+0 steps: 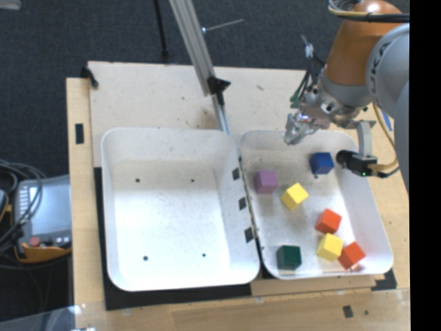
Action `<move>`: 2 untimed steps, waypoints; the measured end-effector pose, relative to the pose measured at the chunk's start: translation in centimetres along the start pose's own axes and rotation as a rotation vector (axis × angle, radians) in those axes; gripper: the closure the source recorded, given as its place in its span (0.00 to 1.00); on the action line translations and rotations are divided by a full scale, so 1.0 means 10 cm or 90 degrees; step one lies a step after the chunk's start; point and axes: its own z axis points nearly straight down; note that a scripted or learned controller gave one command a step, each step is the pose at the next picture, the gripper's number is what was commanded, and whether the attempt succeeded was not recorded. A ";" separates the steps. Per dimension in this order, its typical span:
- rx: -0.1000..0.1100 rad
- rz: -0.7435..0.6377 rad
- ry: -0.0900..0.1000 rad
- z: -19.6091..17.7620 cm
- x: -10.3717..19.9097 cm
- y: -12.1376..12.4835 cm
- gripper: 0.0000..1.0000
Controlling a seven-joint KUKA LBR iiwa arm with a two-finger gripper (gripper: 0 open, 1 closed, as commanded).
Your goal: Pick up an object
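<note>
The arm's gripper (298, 131) hangs over the far end of the right bin (368, 209), near its twelve o'clock rim. From where I stand I cannot tell how far apart the fingers are, and nothing is visibly caught between them.

The nearest thing to take is the blue cube (321, 162), just beside the gripper at about four o'clock from it, up in the bin's far right part. A purple cube (266, 180) sits at about seven o'clock from the gripper, and a yellow cube (294, 195) lies toward the bin's middle. At the near end, an orange cube (329, 221), a second yellow cube (330, 246) and a red-orange cube (352, 254) crowd together, with a dark green cube (289, 256) at six o'clock.

To do this well, I would go for the blue or purple cube, since each stands apart with room around it. Centre over the cube, square the fingers to two flat faces, and come straight down. The blue one sits near the wall, so the approach should leave room on that side. The left bin (117, 185) on the worktop (138, 95) plays no part.
</note>
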 end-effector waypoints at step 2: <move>-0.001 0.000 0.000 -0.11 0.88 0.08 1.00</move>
